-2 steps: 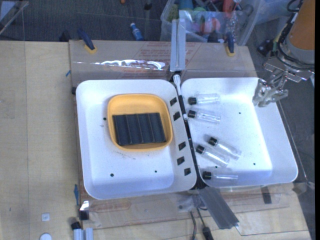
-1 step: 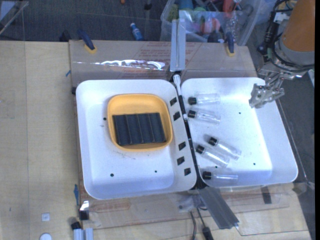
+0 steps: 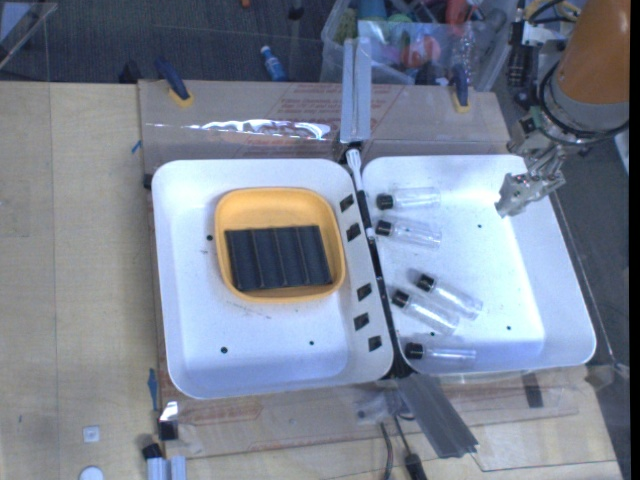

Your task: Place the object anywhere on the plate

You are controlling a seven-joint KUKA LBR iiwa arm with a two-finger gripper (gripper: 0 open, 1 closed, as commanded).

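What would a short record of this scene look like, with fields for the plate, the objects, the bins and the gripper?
plate: yellow plate in the left bin, with a dark ridged insert on it
objects: five clear tubes with black caps, all in the right bin, e.g. one tube near its top left
gripper: gripper above the right bin's top right area, nothing seen between its fingers
task state: no tube on the plate yet
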